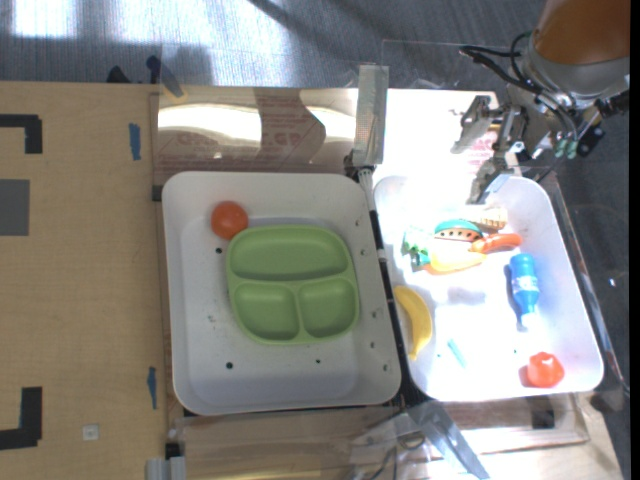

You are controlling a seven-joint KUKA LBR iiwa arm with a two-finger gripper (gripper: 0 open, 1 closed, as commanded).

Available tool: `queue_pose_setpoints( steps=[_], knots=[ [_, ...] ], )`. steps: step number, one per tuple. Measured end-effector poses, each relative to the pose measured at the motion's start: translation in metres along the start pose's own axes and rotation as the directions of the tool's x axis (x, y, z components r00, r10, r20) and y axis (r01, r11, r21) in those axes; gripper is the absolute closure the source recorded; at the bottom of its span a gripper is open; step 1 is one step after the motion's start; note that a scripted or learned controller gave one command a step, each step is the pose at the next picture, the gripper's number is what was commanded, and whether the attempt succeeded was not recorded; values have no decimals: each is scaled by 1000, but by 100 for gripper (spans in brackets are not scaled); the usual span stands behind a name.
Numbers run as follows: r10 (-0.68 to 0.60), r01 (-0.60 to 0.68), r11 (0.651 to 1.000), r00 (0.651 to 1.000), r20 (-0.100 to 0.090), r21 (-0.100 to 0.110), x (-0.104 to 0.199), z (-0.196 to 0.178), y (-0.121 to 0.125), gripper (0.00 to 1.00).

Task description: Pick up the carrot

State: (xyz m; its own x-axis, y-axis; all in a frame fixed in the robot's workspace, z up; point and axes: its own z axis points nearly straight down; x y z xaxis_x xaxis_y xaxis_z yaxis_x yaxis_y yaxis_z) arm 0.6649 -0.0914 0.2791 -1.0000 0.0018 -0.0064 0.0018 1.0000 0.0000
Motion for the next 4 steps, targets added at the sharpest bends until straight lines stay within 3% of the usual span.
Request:
queue_pose_setpoints(
  steps=[1,2,3,4],
  knots=[
    [-85,85,996,996,-12,-3,61,104,-7,0],
    [72,-72,997,997,14,1,-2,173,-1,0],
    [170,-170,985,985,5,1,96,188,-40,0],
    [263,-263,965,965,10,-1,69,189,-2,0]
  ],
)
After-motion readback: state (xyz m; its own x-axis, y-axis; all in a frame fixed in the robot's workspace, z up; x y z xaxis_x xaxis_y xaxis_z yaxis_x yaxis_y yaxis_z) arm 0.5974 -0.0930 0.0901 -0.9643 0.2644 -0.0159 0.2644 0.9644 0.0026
